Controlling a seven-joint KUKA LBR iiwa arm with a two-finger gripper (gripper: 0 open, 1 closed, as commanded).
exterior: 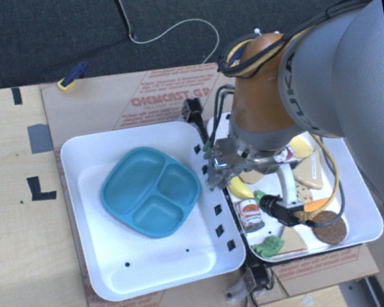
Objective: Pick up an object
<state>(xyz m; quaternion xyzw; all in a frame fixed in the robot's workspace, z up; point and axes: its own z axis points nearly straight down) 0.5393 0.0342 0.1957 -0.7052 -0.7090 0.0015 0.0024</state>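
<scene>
My gripper (225, 168) hangs low over the left edge of the right bin (367, 208), close to the wall it shares with the left bin. The broad orange-banded wrist hides most of it from above. Just below it lies a yellow banana (240, 189), and below that a small red-and-white can (251, 214). A green leafy piece (270, 247) rests at the bin's front. A brown round cookie (330, 227), an orange carrot-like piece (318, 203) and a pale cracker (306, 174) lie to the right. Nothing is seen held.
The left bin (87, 203) holds a blue divided plate (151, 191) near its middle. The arm covers the rear half of the right bin. A yellow lemon-like piece (300, 145) peeks out beside the wrist. Cables trail across the cardboard behind the bins.
</scene>
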